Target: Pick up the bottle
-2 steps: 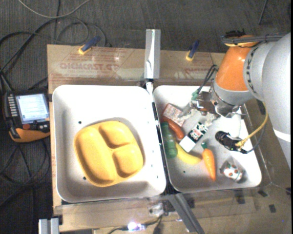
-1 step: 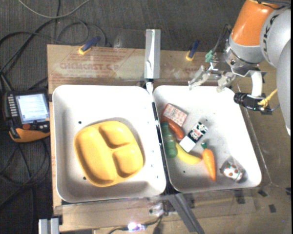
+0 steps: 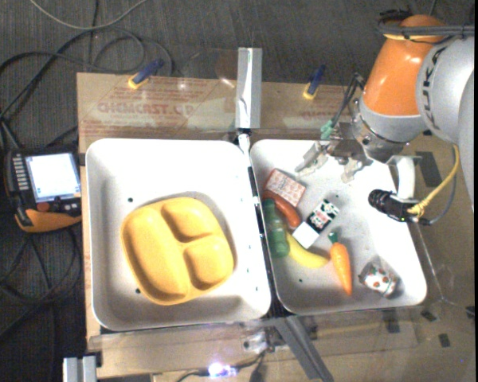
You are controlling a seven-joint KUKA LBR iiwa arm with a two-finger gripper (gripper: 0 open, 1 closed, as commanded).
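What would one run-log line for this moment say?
gripper: open, above right bin's far end, holding nothing | green bottle: lying by left wall, untouched | yellow tray: left bin

A: Left bin point(image 3: 103, 293)?
B: A yellow sectioned tray point(image 3: 179, 249), centred.
A: Right bin point(image 3: 398, 297)?
B: Box point(image 3: 284, 185) near the left wall; banana point(image 3: 309, 256) and carrot point(image 3: 342, 267) toward the front edge; can point(image 3: 378, 278) at the front-right corner.

arm point(image 3: 430, 62): cut off by right edge | green bottle point(image 3: 276, 229): partly hidden against bin divider | small box point(image 3: 284, 185): label too small to read | handheld screen point(image 3: 52, 177): unreadable
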